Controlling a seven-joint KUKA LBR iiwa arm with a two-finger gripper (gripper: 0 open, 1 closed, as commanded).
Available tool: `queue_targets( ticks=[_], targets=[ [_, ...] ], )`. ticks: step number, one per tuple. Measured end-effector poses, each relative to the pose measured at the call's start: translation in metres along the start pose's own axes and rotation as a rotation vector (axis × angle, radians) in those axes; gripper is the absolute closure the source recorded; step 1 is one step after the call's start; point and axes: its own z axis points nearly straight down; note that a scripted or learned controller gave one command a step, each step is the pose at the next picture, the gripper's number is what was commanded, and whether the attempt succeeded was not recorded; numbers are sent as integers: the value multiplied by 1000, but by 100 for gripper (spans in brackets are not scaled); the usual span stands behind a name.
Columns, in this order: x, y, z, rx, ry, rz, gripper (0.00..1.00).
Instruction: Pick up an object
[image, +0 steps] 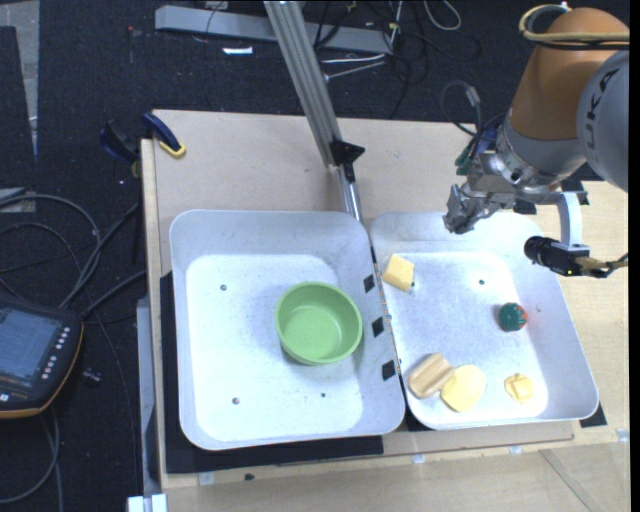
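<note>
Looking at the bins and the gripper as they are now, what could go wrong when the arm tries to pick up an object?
1. The pale tan oblong piece and the round yellow piece lie touching, so a grasp there may catch both or push one away.
2. The yellow block sits near the right bin's left wall; a finger might strike it.
3. The gripper hangs above the far rim, away from every object, so a straight descent would likely close on nothing.
</note>
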Motion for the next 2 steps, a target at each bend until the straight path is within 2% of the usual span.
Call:
queue_targets(
  ticks=[1, 2],
  targets=[
    [50, 5, 8, 0, 0, 0, 100],
    [103, -4, 0, 0, 0, 0, 100]
  ],
)
